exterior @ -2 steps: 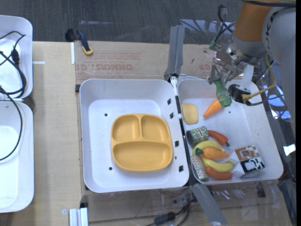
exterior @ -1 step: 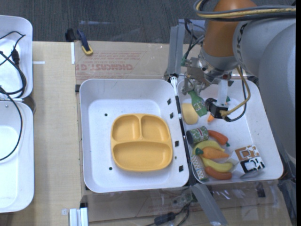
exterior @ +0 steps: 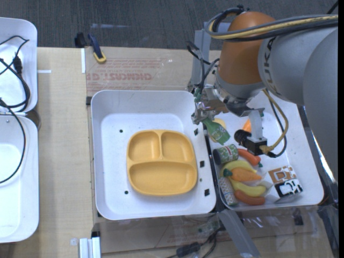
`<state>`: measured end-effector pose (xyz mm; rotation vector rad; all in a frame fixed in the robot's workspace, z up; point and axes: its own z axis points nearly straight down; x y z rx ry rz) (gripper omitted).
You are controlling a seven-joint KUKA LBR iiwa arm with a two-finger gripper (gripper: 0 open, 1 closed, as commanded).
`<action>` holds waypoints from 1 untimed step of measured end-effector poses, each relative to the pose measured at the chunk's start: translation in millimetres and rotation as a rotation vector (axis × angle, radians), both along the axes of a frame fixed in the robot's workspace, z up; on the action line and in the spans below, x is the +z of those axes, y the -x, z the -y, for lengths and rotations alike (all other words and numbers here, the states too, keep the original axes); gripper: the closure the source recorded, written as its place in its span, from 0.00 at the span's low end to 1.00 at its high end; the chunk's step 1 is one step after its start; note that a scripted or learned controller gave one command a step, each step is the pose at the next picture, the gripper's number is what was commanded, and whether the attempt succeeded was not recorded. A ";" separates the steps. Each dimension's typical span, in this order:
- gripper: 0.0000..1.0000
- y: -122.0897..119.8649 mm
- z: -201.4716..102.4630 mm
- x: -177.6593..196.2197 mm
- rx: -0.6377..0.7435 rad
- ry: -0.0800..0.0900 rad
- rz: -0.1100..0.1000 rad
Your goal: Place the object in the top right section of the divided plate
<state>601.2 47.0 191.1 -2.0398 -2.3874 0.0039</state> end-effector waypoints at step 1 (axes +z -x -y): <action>1.00 29.4 -47.6 51.1 0.178 0.000 0.002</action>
